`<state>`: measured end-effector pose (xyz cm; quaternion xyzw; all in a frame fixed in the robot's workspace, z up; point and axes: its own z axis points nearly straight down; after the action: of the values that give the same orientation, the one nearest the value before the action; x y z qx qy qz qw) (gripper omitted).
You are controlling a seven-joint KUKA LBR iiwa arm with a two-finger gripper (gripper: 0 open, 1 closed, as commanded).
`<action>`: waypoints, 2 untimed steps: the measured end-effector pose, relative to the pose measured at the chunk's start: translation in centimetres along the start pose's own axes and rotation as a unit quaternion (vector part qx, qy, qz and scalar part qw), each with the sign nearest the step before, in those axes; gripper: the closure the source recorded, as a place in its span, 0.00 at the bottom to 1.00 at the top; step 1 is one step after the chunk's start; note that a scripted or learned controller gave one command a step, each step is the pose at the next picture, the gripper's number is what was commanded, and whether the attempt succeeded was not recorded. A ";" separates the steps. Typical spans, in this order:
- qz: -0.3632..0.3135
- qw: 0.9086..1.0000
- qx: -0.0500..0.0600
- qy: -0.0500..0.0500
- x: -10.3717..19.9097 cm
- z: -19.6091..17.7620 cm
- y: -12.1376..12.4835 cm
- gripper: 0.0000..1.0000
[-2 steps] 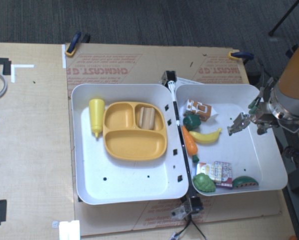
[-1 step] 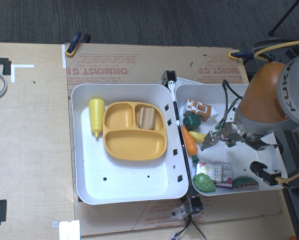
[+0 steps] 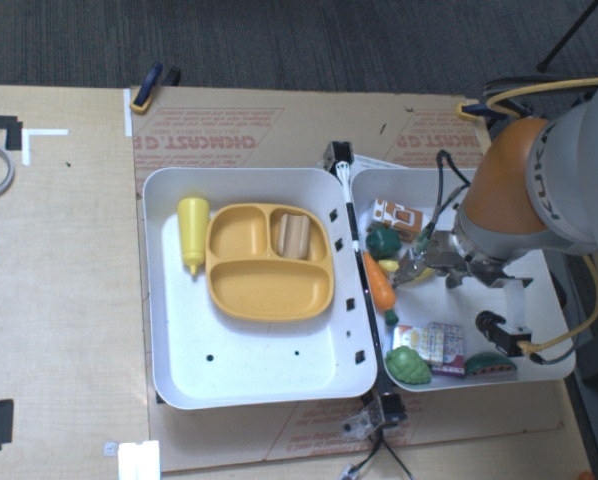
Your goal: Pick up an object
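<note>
My gripper [image 3: 417, 265] hangs low in the right bin [image 3: 539, 368], its metal fingers pointing left among the toys. Just left of the fingertips lie an orange carrot [image 3: 380, 285] and a small yellow piece [image 3: 388, 266]. A dark green vegetable [image 3: 384, 240] sits above them, and a small printed box [image 3: 397, 215] lies at the bin's far end. Nearer the front edge are a green leafy toy [image 3: 408, 366] and a flat printed packet [image 3: 438, 346]. Nothing shows between the fingers.
The left bin [image 3: 249, 368] holds a yellow divided tray [image 3: 269, 293] with a tan cylinder [image 3: 293, 236] in its upper right compartment. A yellow mustard bottle [image 3: 192, 231] lies beside the tray's left edge. The arm's grey body and orange band [image 3: 514, 178] cover the right bin's right half.
</note>
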<state>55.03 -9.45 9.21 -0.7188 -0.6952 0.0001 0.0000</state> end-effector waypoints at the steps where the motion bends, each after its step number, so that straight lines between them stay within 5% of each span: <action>1: 0.053 0.999 0.000 0.000 0.3 0.0 4.8 0.00; 2: 0.051 0.999 0.000 -0.001 0.3 -1.0 4.8 1.00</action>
<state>59.86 -9.32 10.18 -0.7535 -0.6574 0.0007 -0.0003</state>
